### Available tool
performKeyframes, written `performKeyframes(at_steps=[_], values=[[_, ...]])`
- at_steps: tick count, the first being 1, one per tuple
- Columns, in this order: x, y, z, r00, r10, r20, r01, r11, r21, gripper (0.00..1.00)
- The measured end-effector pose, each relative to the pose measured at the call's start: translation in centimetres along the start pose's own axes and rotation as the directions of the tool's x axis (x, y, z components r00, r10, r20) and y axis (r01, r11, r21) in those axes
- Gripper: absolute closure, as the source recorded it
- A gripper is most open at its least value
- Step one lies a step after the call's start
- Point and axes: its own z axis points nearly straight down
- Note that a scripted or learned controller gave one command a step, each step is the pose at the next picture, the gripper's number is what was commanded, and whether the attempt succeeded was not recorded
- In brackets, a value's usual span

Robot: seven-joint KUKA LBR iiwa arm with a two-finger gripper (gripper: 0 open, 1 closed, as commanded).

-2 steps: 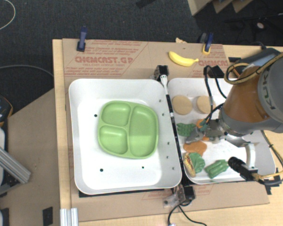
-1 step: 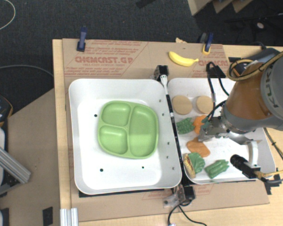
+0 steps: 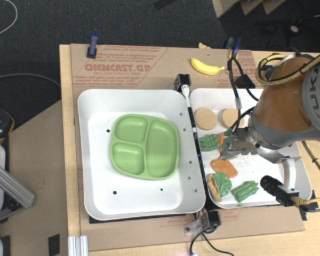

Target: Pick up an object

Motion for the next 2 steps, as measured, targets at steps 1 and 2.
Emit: performKeyframes(at_steps=[1,2], values=[[8.6,-0.5,-2.2,1.000,-0.004,-0.002,0.004,1.000,0.002,1.00],[10.8,-0.2,-23.0,1.000,0.000,-0.003,0.000,1.000,-0.016,1.00]])
